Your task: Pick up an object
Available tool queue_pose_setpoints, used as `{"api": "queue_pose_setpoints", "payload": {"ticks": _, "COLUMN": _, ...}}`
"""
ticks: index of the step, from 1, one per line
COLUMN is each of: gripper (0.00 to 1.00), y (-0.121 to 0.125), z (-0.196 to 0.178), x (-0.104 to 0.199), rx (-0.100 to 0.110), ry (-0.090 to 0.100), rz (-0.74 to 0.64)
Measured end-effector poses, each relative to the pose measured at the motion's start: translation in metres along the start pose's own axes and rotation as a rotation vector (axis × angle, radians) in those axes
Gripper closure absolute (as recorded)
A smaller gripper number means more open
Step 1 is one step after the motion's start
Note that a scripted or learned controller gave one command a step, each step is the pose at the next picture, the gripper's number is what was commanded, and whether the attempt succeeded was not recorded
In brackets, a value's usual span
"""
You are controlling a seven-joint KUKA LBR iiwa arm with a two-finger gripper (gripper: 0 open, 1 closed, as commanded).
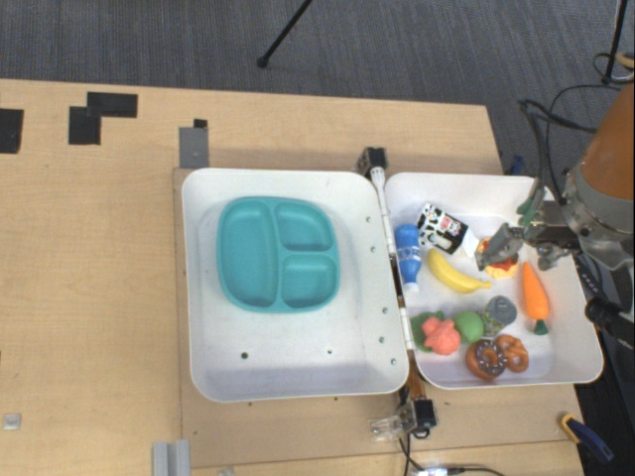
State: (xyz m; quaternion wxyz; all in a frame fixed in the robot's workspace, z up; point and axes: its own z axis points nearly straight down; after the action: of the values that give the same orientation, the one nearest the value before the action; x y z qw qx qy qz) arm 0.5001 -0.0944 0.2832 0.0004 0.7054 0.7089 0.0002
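Note:
The right bin holds several toys: a blue bottle, a black-and-white carton, a yellow banana, an orange carrot, a grey piece, a green piece, a pink-red fruit and a brown pretzel. My gripper hangs over the bin's right-hand part, open, with its fingers spread and bare bin floor between them. Its left finger stands just above a small red-orange toy. The carrot lies just below the right finger.
The left bin bears a teal divided plate. A ridge with a black clamp separates the two bins. Cables hang at the right by the arm. Wooden bench surface lies around both bins.

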Motion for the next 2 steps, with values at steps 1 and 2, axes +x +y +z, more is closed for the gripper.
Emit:
{"api": "queue_pose_setpoints", "payload": {"ticks": 1, "gripper": 0.00, "y": 0.018, "z": 0.107, "x": -0.006, "rx": 0.004, "ry": 0.001, "rz": 0.104}}
{"api": "queue_pose_setpoints", "payload": {"ticks": 2, "gripper": 0.00, "y": 0.103, "z": 0.160, "x": -0.001, "rx": 0.001, "ry": 0.000, "rz": 0.383}}
